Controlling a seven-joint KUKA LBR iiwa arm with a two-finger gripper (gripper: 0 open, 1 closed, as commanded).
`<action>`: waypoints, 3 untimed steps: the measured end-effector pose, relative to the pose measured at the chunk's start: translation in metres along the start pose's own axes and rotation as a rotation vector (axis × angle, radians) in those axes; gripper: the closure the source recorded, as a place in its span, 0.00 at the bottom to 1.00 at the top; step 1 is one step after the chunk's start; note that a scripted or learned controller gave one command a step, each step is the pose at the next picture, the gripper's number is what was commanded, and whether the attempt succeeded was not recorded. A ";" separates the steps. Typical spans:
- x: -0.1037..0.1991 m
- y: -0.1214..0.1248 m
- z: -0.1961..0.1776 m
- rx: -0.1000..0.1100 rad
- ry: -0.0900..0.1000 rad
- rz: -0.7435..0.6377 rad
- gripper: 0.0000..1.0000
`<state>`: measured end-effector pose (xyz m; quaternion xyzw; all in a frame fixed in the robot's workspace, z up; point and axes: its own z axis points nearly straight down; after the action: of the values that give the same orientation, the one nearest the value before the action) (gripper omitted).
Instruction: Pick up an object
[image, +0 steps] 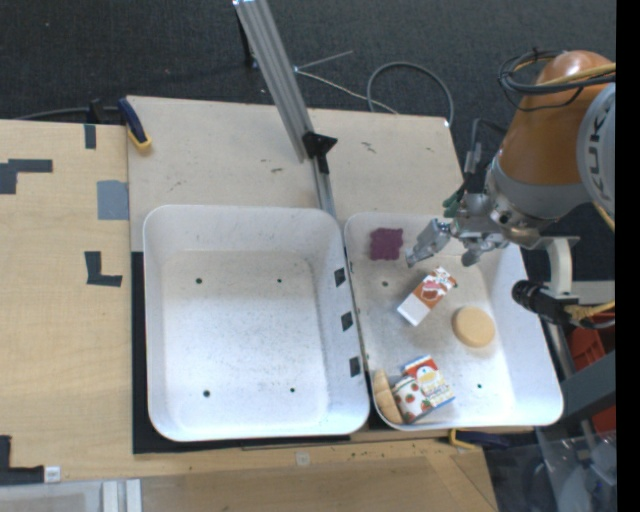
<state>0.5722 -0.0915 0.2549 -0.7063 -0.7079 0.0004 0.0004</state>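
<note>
Right bin (520, 395), white, shallow, on the counter (240, 150): holds a purple block (386, 243) at its far left corner, a small red-and-white carton (427, 296) near the middle, a round tan disc (474, 326) just right of the carton, and a second red-and-white carton (423, 388) at the near edge beside a brown piece (385, 396). Left bin (240, 320): nothing seen in it. Tool (452, 240): poised over the far part of the right bin, between the purple block and the middle carton, its fingers spread apart and slanting downward, nothing between them. Step in hand, by judgement: the approach, with no grasp made. Nearest candidate is the middle carton, lying tilted just below the fingertips; the purple block is the alternative to the left. Next move calls for a descent centred over one item, fingers aligned across its narrow side, then closing and lifting straight up.
</note>
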 end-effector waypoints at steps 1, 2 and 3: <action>0.000 0.000 0.000 0.000 0.000 0.000 0.00; -0.005 -0.002 0.045 0.005 -0.001 0.002 0.00; -0.007 -0.001 0.109 0.007 0.000 0.002 0.00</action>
<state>0.5710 -0.0989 0.1460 -0.7069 -0.7073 0.0030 0.0030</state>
